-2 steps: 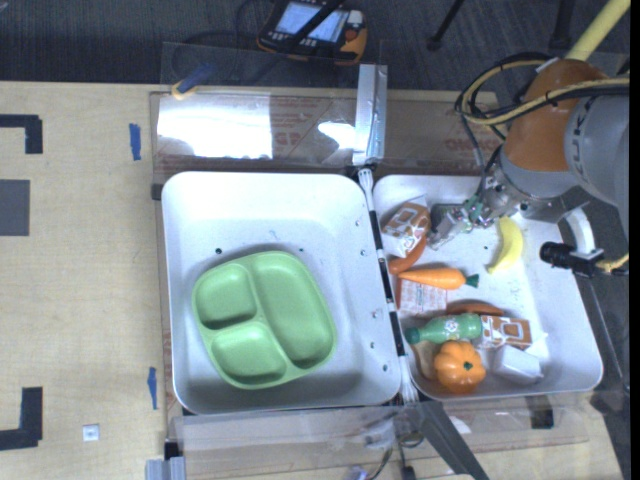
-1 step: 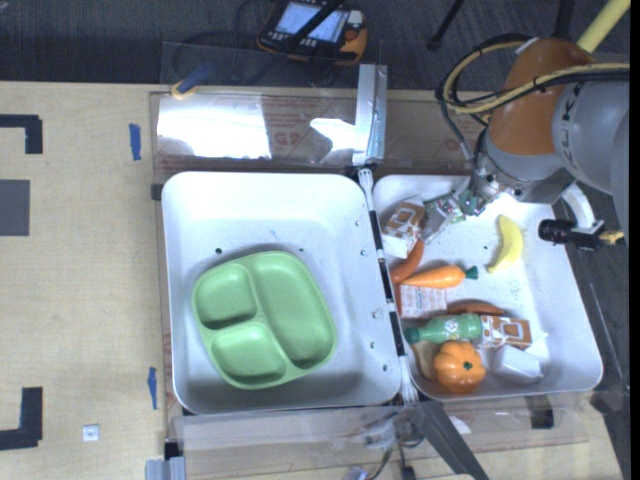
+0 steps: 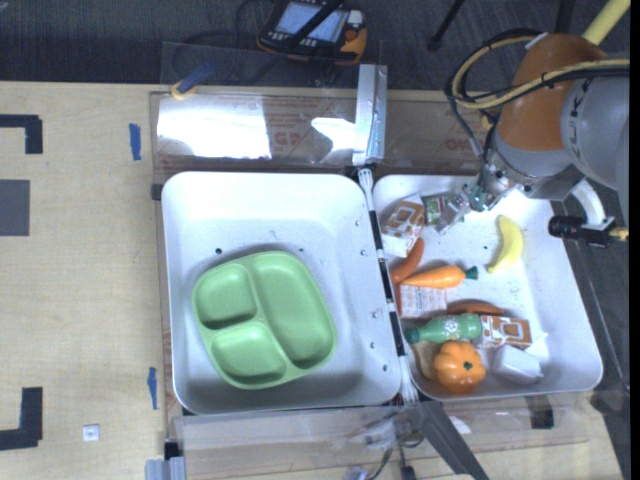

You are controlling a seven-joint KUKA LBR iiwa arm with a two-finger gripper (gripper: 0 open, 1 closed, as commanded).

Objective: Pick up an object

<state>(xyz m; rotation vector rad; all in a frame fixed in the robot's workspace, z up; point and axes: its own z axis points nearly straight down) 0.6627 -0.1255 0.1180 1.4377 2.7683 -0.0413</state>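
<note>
**Arm poised over the right bin's far edge, nothing lifted yet**

The gripper (image 3: 478, 200) hangs low over the far edge of the right bin (image 3: 570, 298), just beside a small packet (image 3: 436, 209) and close to the banana (image 3: 509, 243). Whether the fingers are open or closed I cannot tell; they are too small and blurred against the clutter. Nothing can be seen held between them.

By my reading, this is the approach step: the arm is above the pile, and no object has left the bin. The next move likely calls for settling on one target, lining the fingers across its narrow side, then descending and closing.

The nearest candidate, the banana, lies near the bin's far right corner, its long axis running from the far edge toward the near edge, slightly curved. The carrot (image 3: 432, 277) lies mid-bin with its long axis across the bin, left to right. The green bottle (image 3: 450, 329) lies likewise crosswise, near the orange pumpkin (image 3: 459, 365) at the near edge.

The left bin (image 3: 190, 203) carries a green divided tray (image 3: 262, 317).
</note>
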